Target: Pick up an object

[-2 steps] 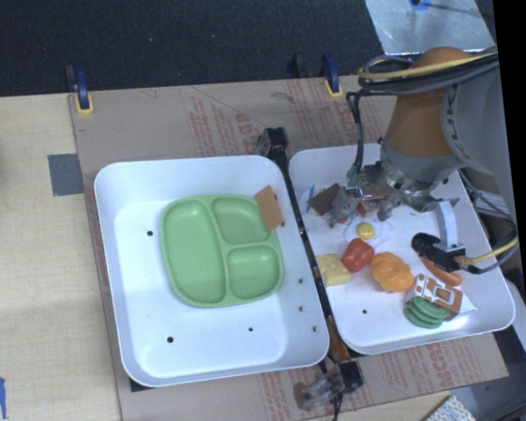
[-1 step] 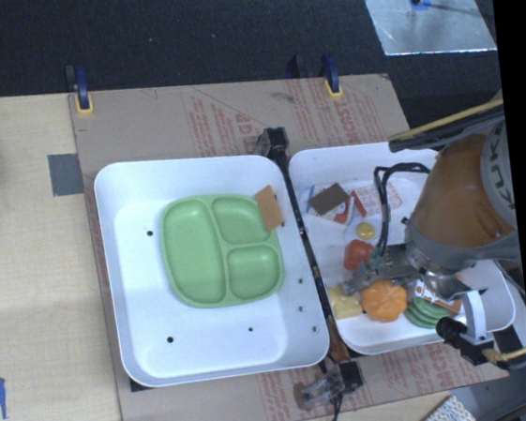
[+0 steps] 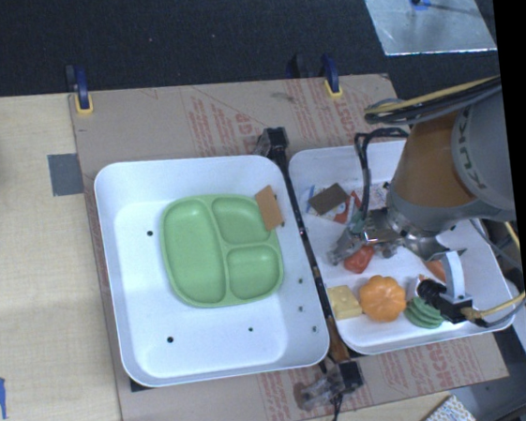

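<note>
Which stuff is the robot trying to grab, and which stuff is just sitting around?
For the job:
claw
red piece by the claw
orange pumpkin
yellow block
green coil
right bin

Just lying about:
green divided plate
brown tag
left bin
blue clamps

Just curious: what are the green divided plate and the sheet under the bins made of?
Green divided plate: probably plastic; smooth, uniform matte colour with moulded compartments. Sheet under the bins: apparently cardboard; flat brown surface with faded red printing, clamped at its far edge.
</note>
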Robot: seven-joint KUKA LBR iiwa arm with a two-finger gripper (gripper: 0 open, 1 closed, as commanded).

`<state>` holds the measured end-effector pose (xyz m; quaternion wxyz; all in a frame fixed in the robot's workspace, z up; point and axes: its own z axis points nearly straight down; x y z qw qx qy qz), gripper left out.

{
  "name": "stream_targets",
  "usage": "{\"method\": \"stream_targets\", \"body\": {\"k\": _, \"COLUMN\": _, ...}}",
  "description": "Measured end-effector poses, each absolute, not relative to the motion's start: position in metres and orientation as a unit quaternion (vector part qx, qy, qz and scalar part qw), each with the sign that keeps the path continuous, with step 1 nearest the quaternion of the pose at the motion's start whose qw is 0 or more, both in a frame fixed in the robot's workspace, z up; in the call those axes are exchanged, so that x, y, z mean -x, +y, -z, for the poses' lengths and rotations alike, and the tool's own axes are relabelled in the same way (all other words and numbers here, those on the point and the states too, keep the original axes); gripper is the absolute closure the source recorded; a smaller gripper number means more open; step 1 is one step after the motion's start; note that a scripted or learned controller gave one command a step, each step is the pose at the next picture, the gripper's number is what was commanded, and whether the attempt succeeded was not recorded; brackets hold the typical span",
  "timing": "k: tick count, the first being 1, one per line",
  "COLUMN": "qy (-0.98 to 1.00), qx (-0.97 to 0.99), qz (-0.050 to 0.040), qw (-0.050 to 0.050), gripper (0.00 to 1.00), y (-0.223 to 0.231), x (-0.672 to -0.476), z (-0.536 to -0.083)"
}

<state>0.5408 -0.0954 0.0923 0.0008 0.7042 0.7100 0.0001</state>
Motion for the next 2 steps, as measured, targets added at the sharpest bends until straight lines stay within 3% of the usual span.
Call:
{"method": "stream_targets", "body": {"k": 1, "qy": 0.71, "qx": -0.705, "qz": 0.002, "qw": -0.001, "gripper": 1.0, "y": -0.097, "x": -0.538, "z": -0.102}}
{"method": "stream_targets", "body": {"k": 2, "qy": 0.711, "qx": -0.703, "qz": -0.0032, "qw": 0.001, "gripper": 1.0, "y": -0.025, "x": -0.56, "z": -0.197}}
